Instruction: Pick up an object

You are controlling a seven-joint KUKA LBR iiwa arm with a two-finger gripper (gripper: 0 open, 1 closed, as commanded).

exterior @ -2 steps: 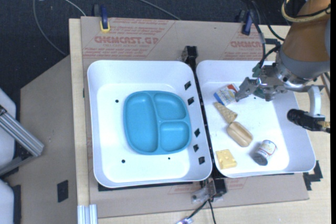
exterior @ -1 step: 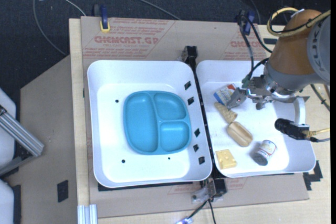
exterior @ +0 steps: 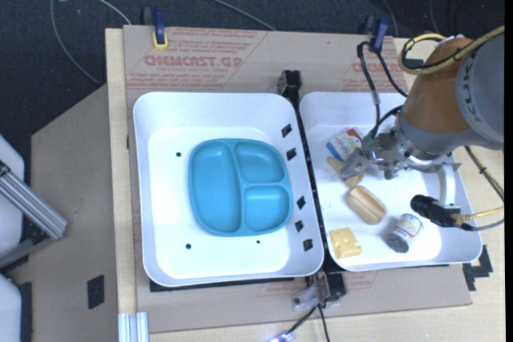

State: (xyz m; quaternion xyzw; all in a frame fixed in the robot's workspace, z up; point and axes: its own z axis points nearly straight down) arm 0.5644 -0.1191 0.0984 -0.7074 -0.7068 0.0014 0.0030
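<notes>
**Two bins inspected, gripper low in the right one**

Left bin (exterior: 152, 196): one blue divided plate (exterior: 239, 187), flat at centre.
Right bin (exterior: 337, 110): gripper (exterior: 358, 162) low among the items (finger state: cannot tell), close beside a small packet (exterior: 343, 146). Tan bread roll (exterior: 365, 204) just below; yellow cheese block (exterior: 345, 243) near the front edge; small tin (exterior: 403, 231) lying to the right.

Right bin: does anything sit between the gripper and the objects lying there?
Nothing visible does. The gripper hangs over the right bin beside the small packet, with the bread roll just below it.
</notes>
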